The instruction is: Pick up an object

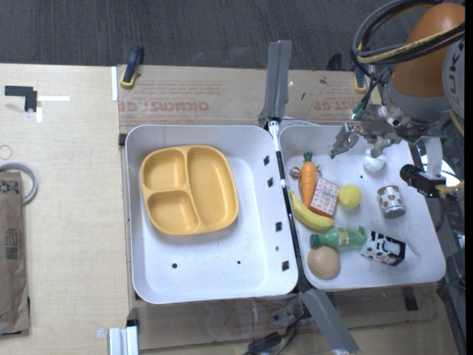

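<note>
Objects for picking all lie in the right bin [421,268]. Carrot [308,181] lies near the bin's left wall, orange body with green top pointing toward the far side; a small brown piece [295,173] sits just beside it on the left. Small carton [324,197], red and white, touches the carrot's right side. Banana [309,214] curves beneath the carton, along the left wall. Yellow ball [349,196] lies just right of the carton. Green bottle [339,237] lies on its side below the banana, and a tan round object [323,262] sits just beneath it near the bin's front edge. Black-and-white patterned item [384,249] lies right of the bottle. Small can [390,201] rests tilted toward the right side of the bin. White object [374,163] lies near the far part of the bin, close under the gripper.

Gripper [353,140] hangs over the far end of the right bin, above bare floor between the carrot top and the white object. Nothing is visible between its fingers. Whether the jaws are spread or closed: cannot tell, the metal parts blur together at this angle. Arm [429,58] enters from the right, orange band uppermost, black cables looping over it.

Left bin [148,272] holds a yellow divided plate [189,189] with three compartments, set toward the far-left part of the bin. Bins touch along a shared middle edge
</note>
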Controlling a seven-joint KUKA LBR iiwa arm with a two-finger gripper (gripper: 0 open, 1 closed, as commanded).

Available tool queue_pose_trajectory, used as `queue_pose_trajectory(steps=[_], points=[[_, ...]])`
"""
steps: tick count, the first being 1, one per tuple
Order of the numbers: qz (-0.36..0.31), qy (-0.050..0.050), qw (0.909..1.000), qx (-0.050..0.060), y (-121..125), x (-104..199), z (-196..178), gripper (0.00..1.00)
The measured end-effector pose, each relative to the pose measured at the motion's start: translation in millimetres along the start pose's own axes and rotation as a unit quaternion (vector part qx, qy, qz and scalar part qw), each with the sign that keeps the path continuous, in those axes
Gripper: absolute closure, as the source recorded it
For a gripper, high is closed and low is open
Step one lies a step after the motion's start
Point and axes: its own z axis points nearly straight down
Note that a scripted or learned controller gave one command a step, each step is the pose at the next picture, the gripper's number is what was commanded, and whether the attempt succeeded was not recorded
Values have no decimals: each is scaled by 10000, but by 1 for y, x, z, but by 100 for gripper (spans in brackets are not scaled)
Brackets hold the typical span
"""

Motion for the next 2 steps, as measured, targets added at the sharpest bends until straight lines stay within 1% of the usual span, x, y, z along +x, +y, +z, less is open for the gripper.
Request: queue_pose_trajectory(steps=[1, 2], points=[[-653, -2, 9979, -4, -19, 16, 100, 0], [-885, -7, 9961, -17, -8, 11, 115, 0]])
